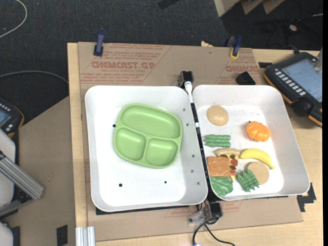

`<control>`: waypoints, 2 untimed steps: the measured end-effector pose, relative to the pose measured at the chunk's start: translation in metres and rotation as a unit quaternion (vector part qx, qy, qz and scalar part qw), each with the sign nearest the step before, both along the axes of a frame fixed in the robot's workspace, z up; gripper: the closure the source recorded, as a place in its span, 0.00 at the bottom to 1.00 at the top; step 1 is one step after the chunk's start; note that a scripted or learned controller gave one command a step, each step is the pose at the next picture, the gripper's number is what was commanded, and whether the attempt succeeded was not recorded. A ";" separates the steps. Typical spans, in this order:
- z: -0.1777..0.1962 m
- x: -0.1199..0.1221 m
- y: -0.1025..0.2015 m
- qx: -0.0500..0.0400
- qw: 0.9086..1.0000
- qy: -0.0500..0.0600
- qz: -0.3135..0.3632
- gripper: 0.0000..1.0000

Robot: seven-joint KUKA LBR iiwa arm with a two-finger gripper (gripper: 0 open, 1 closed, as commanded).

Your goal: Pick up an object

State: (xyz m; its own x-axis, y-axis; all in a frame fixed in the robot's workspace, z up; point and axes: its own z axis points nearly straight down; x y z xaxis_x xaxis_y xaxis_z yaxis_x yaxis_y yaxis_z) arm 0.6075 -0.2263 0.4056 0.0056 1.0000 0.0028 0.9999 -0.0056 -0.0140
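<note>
Gripper state cannot be told from this view, and I judge the pick as not yet begun: every toy lies flat in its bin, none raised, so the whole task is left.

Nearest, at the front edge of the right bin (292, 137), sits a cluster of play food packed close together. A dark green leafy piece (222, 185) with a ruffled outline lies beside a ridged green piece (248, 180), which overlaps a flat tan disc (260, 172). Just behind them are an orange-brown slab (218, 166) like toast, a small pizza wedge (227, 154) with dark spots, and a smooth, curved yellow banana (258, 157). All look like hard, glossy plastic. Further back lie a bumpy strip of green beans (217, 139), a lobed orange pumpkin (257, 130) standing apart from the rest, and a matte beige dome (218, 115) like a bun; those two offer the freest approach.

The left bin (100, 152), shallow white and round-cornered, holds a pale green divided plate (147, 136) with three compartments. Both bins rest on a brown board table (154, 65), held at its far edge by blue clamps (99, 42).
</note>
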 end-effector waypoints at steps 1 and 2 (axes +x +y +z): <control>0.140 -0.012 0.072 -0.003 1.000 -0.017 0.007 1.00; -0.012 -0.031 0.029 0.000 1.000 0.000 0.000 1.00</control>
State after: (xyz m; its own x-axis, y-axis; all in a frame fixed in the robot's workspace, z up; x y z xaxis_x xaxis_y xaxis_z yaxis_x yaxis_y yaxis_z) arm 0.5761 -0.1970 0.3936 0.0048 1.0000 0.0028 0.9999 -0.0048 -0.0145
